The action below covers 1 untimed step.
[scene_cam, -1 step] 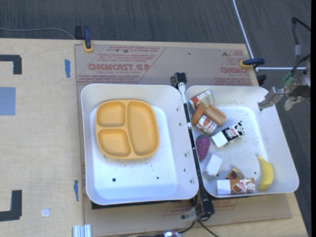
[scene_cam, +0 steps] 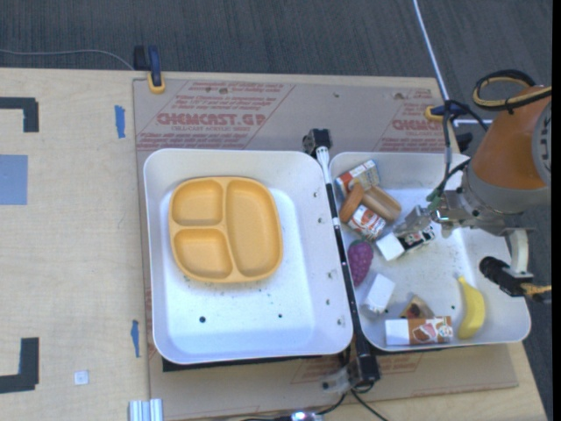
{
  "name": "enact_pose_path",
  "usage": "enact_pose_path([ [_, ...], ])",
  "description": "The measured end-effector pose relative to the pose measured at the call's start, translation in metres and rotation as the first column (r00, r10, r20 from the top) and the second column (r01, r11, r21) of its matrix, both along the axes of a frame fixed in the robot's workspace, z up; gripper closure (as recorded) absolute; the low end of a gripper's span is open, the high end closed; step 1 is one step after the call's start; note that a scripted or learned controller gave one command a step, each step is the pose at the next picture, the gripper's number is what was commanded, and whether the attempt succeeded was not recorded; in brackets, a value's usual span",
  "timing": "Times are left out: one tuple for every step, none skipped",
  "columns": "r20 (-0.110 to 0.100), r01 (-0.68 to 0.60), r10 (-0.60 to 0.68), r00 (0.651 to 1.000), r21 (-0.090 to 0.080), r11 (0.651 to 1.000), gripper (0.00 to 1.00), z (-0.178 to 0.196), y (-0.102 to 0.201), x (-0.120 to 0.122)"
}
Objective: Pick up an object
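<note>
Arm [scene_cam: 513,152] comes in from the right, grey w/ orange band, wrist over the right bin [scene_cam: 504,327]. Gripper [scene_cam: 419,228] sits low over the bin's upper-middle, just right of the hot dog. Can't tell how far apart the fingers are, or whether anything is between them; tip is a dark/metal clutter at this res.

Right bin contents:
- hot dog [scene_cam: 371,205], bun + sausage, upper left of bin, tilted.
- small can [scene_cam: 353,179] w/ red-white label just above it, print too small to read.
- another red-white packet [scene_cam: 370,224] touching the hot dog's lower side, text not legible.
- purple fruit-like piece [scene_cam: 360,260] by the bin's left wall.
- white block [scene_cam: 379,293] near centre, below the purple piece.
- white carton w/ orange-brown print [scene_cam: 421,330] along the front wall, lying flat; wording unreadable.
- small brown item [scene_cam: 415,308] just above that carton.
- banana [scene_cam: 472,309], lower right, roughly upright in view, apart from the gripper.

Left bin [scene_cam: 298,323]: yellow 3-section plate [scene_cam: 226,228], upper-left area, one large compartment on the right and two smaller on the left. A few dark specks on the bin floor.

Both bins rest on a brown cardboard sheet [scene_cam: 219,117] on the table [scene_cam: 66,235]; red print reads "CHEMCAST G P" at left, repeated partly at right. Blue tape bits and black corner marks on the table at left. Orange-blue clamp [scene_cam: 154,68] at the sheet's top-left corner.
</note>
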State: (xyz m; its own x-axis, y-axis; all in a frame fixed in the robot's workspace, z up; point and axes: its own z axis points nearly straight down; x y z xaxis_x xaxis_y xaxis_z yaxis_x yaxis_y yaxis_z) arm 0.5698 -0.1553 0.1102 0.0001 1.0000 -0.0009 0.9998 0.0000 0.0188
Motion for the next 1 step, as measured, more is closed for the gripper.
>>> enact_pose_path([
  [0.004,0.002,-0.002,1.0,-0.003,1.0,0.0,-0.0029,0.0069,0.0034],
])
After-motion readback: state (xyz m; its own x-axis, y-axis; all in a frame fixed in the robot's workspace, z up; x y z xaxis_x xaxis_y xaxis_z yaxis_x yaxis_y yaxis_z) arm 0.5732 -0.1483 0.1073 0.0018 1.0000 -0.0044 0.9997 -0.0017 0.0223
